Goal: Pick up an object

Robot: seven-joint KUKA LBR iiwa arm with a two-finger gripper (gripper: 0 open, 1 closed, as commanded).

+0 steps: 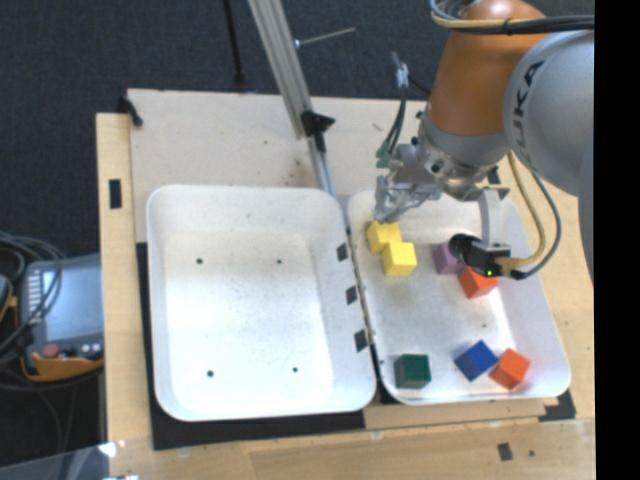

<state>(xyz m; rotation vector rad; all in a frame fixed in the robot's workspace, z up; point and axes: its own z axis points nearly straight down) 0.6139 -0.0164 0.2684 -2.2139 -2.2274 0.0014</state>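
Note:
My gripper (392, 206) hangs over the back left corner of the right bin (530, 313), just above and behind the yellow block (391, 248). Nothing shows between it and the block. Further right lie a purple block (445, 259) and an orange block (477, 282), partly hidden by a black part on the arm's cable. Along the front of the same bin sit a green block (412, 370), a blue block (476, 360) and a second orange block (511, 368).
The left bin (250, 298) stands beside the right one, their walls touching at the middle. A slanted metal pole (285, 68) rises from behind the bins. The arm's orange band (480, 58) looms over the right bin's back.

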